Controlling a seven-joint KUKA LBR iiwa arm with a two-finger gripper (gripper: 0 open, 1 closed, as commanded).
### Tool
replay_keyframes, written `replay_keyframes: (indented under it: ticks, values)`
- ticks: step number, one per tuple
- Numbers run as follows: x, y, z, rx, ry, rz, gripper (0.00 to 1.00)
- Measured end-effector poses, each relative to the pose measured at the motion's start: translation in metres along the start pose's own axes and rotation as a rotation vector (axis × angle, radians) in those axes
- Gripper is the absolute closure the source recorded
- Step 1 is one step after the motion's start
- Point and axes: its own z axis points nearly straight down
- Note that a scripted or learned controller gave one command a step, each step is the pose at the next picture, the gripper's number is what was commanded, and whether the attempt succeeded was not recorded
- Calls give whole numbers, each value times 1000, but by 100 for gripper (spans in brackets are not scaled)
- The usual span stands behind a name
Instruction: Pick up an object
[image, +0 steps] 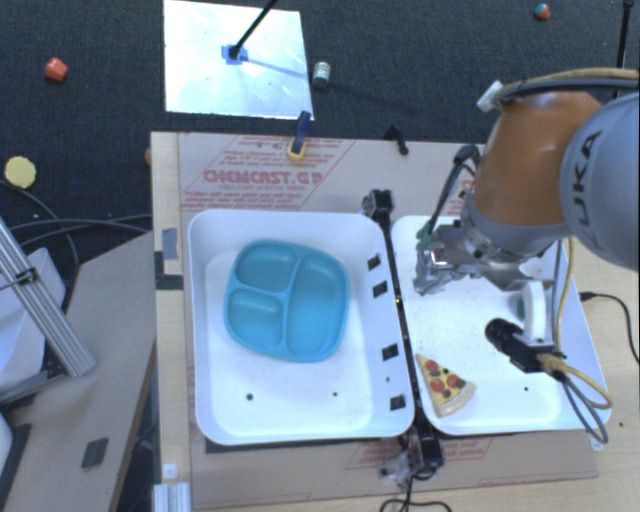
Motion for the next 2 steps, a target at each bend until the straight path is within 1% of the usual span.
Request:
replay_keyframes:
  ticks: [1, 2]
  values:
    - [-48, 72, 56, 0, -5, 15, 100]
    - [61, 74, 29, -1, 2, -1, 100]
